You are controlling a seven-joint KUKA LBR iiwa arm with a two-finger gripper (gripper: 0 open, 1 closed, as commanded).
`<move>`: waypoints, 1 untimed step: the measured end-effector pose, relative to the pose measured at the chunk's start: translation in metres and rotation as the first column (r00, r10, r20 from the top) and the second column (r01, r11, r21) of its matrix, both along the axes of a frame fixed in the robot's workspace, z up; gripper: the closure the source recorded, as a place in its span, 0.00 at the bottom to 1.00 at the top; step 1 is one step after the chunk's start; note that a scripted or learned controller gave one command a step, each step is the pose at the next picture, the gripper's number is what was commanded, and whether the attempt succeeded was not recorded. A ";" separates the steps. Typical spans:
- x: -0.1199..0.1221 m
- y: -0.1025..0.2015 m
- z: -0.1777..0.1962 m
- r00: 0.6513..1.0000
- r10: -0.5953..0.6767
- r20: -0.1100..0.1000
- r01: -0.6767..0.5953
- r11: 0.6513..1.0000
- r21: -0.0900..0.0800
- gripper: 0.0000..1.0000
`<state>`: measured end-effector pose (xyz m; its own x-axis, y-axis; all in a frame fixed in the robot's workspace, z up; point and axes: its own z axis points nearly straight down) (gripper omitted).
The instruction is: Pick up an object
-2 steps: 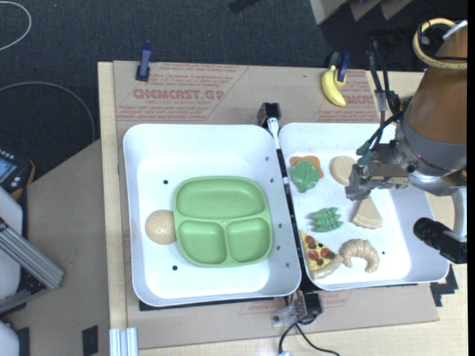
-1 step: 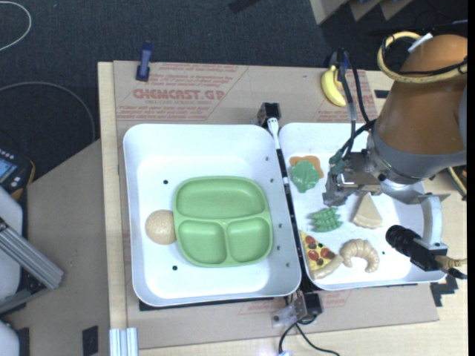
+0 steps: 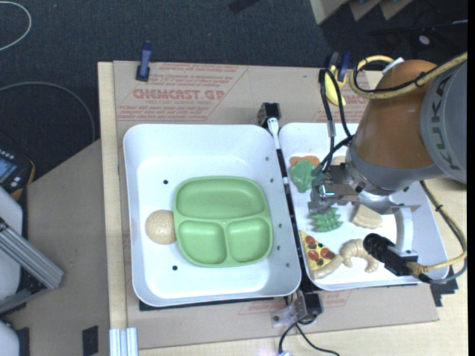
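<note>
My gripper (image 3: 325, 196) hangs over the right bin (image 3: 430, 232), near its left side. Directly below it in the view lies a small dark-green spiky toy (image 3: 326, 219). A lighter green leafy toy (image 3: 302, 175) sits just to its left, with an orange piece (image 3: 303, 160) behind that. A pizza slice (image 3: 319, 254) and a beige curved toy (image 3: 353, 251) lie near the bin's front. A pale beige piece (image 3: 366, 217) rests to the right of the gripper. Nothing can be seen held in the gripper. The arm hides the back right of this bin.
The left bin (image 3: 145, 154) holds a green divided plate (image 3: 221, 219) and a beige round bun (image 3: 159, 227) against the plate's left edge. A black divider (image 3: 280, 162) runs between the bins. Both bins rest on a cardboard sheet (image 3: 178, 87).
</note>
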<state>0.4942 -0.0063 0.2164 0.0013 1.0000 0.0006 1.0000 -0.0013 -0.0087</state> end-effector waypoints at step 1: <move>-0.016 0.083 0.008 1.000 0.011 0.005 -0.011 1.000 0.004 1.00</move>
